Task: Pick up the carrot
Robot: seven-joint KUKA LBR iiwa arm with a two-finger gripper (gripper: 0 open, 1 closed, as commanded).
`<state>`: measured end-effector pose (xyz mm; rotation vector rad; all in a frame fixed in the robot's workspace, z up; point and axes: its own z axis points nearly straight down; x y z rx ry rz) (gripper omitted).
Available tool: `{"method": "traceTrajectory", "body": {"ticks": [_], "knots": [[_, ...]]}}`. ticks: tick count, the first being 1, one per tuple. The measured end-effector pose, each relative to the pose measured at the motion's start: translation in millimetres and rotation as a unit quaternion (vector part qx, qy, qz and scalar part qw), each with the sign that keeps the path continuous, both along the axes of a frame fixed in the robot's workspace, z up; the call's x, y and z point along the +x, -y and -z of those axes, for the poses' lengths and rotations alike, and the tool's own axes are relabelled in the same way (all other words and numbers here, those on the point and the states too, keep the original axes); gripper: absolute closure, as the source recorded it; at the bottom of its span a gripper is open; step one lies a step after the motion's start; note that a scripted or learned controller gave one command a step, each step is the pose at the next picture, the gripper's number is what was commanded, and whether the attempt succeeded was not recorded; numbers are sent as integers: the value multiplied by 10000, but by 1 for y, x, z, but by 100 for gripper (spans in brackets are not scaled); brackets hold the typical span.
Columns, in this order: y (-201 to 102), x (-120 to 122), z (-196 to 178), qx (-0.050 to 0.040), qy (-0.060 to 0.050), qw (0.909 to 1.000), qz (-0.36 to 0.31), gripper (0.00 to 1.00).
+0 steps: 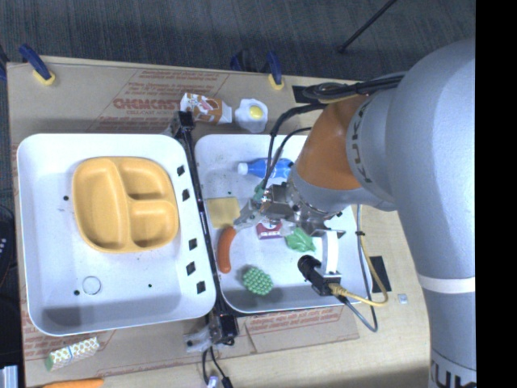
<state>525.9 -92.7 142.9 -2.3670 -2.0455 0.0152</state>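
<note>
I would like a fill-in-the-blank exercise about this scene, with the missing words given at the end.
1. The carrot lies in the ____ bin, near its left wall.
2. The yellow divided tray sits in the ____ bin.
3. The bumpy ball beside the carrot is ____ in colour.
4. The band above the arm's wrist is ____.

Missing words: right; left; green; orange

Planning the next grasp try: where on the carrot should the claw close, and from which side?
Probably mid-length on the carrot, coming from above with the closing direction across its narrow width. It lies flat, lengthwise beside the right bin's left wall, so a sideways approach looks cramped.
</note>
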Motion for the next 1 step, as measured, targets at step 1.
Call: {"method": "traceTrajectory", "body": {"ticks": [1], "knots": [[0, 0, -10, 5, -9, 10000, -15, 100]]}}
